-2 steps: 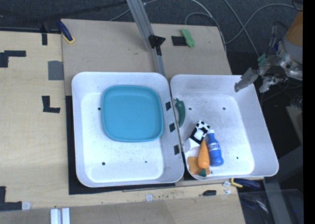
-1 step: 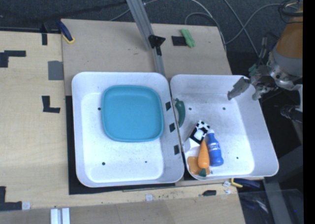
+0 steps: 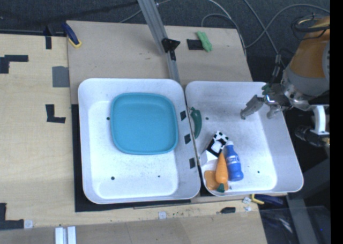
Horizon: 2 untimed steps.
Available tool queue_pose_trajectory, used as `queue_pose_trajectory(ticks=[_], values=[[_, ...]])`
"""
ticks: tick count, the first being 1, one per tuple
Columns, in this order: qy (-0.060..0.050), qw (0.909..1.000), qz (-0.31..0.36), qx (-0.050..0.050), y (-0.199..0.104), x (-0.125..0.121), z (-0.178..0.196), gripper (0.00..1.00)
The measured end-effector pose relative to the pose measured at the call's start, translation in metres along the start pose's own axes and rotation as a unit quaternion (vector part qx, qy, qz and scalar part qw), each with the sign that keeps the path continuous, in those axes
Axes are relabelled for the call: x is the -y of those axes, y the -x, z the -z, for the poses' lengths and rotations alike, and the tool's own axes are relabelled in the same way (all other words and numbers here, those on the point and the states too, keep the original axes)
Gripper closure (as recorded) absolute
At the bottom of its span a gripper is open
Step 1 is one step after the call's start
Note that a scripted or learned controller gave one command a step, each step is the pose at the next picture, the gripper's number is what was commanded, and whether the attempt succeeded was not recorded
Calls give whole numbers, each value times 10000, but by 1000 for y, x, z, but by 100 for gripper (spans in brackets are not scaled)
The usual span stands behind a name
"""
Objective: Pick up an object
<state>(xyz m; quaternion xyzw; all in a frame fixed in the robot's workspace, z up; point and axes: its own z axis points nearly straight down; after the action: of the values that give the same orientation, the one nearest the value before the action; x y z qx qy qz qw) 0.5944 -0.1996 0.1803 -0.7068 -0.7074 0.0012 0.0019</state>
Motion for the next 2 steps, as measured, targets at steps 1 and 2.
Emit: queue_pose_trajectory(ticks=[1,2], values=[[-8,10000,-1,-2,-1,8,-61,0],[18,10000,2,6,-1,7,-47,100]])
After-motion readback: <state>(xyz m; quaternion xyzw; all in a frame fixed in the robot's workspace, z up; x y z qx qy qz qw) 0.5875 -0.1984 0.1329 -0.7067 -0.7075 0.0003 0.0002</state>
